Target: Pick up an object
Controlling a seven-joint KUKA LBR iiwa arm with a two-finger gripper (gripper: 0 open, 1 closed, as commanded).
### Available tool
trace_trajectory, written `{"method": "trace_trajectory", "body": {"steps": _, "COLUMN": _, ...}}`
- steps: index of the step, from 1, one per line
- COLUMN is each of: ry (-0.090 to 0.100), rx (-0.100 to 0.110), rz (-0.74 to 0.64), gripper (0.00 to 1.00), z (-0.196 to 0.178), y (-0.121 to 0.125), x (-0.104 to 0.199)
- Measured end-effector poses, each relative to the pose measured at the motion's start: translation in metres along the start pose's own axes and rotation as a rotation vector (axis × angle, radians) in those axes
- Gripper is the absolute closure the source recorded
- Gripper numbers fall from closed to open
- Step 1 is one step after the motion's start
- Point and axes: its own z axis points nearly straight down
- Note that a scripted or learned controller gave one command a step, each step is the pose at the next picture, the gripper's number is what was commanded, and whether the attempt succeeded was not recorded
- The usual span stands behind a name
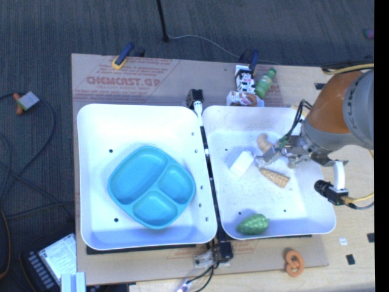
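We view desk [121,78] from above, two white bins side by side. Left bin [97,126]: blue divided plate [152,186], flat, near centre. Right bin [304,215]: white block [239,162] left of centre; cone [275,176] lying on side just right of block; tan piece [263,142] above cone; green lumpy object [252,224] at front wall. Arm [340,111] enters from right; jaws [275,154] low over bin, between tan piece and cone. We cannot tell jaw state; nothing seen gripped.
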Motion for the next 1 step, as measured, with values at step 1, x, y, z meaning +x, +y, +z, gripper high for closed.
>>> {"method": "trace_trajectory", "body": {"steps": 1, "ry": -0.008, "rx": -0.003, "rz": 0.005, "gripper": 0.0, "z": 0.0003, "y": -0.0529, "x": 0.0358}}
